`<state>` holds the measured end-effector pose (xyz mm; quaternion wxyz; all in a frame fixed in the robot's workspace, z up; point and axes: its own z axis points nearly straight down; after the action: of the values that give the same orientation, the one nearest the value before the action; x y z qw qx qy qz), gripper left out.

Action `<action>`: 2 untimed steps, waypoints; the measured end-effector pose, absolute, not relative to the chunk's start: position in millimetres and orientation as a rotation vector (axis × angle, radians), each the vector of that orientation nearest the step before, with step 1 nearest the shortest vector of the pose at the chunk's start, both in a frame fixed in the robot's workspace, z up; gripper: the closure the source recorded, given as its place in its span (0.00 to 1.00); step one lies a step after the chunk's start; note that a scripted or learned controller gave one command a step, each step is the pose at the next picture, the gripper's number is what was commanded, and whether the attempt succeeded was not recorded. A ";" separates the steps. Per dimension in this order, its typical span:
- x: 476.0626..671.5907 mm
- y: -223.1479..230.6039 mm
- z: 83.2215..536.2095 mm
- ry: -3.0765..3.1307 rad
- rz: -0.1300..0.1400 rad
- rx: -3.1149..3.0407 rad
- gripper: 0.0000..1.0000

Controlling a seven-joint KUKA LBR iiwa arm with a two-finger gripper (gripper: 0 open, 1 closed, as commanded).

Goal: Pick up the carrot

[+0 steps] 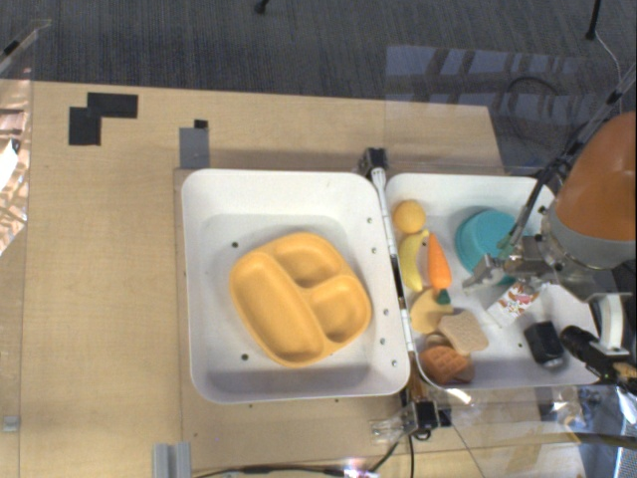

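The carrot (437,260) lies in the right bin (468,376), near its left wall, just beside a banana (412,259) and pointing its green end toward the near side; it looks like a small toy, probably light, stiff and smooth, so it may slip or roll if pinched near the narrow tip; the thick orange middle, taken across its width, seems the safest hold, though the banana crowds one side; the gripper (495,267) hangs above the same bin, to the right of the carrot and apart from it, and whether it is open or closed I cannot tell; that bin also holds a lemon (408,215), a teal bowl (485,239), a slice of bread (464,332) and a brown pastry (447,363); the left bin (199,297) holds a yellow divided plate (299,297).
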<state>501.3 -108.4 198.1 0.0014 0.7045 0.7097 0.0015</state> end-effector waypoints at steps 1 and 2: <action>543.0 -16.6 184.5 2.314 0.011 2.123 0.00; 561.1 -56.2 185.9 2.264 0.005 2.170 0.00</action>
<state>561.1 -56.2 185.9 0.0030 0.6919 0.7219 0.0016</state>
